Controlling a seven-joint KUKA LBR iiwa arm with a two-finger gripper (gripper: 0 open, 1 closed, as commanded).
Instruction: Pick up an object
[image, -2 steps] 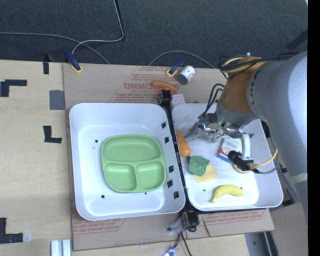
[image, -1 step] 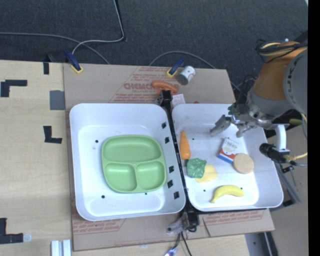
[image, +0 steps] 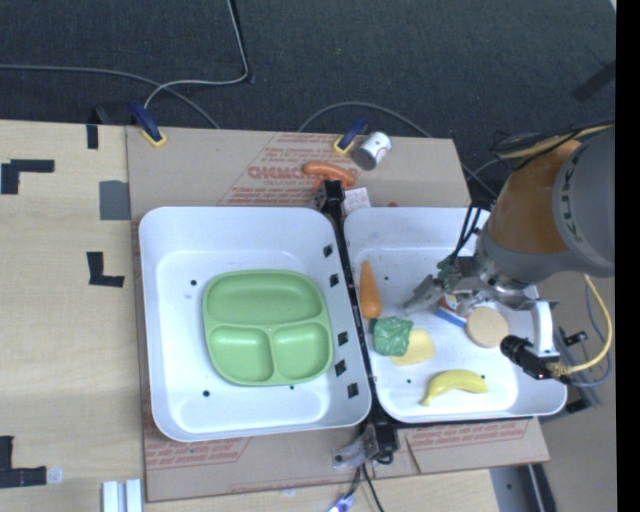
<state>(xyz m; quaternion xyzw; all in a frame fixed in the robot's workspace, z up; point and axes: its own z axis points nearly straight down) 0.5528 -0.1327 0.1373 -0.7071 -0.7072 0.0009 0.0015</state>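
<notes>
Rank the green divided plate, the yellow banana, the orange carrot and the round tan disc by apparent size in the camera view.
1. Green divided plate, far the largest.
2. Yellow banana.
3. Orange carrot, close to the banana; unsure.
4. Round tan disc, partly hidden by the arm.

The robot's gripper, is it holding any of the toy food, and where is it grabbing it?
Nothing is held. The gripper hangs open over the right bin, with bare bin floor between its fingers. The carrot and the banana lie untouched.

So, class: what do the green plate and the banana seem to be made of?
Green plate: likely moulded plastic, one even pale green with smooth rounded dividers and a soft sheen. Banana: probably a plastic toy, one flat yellow without marks.
</notes>
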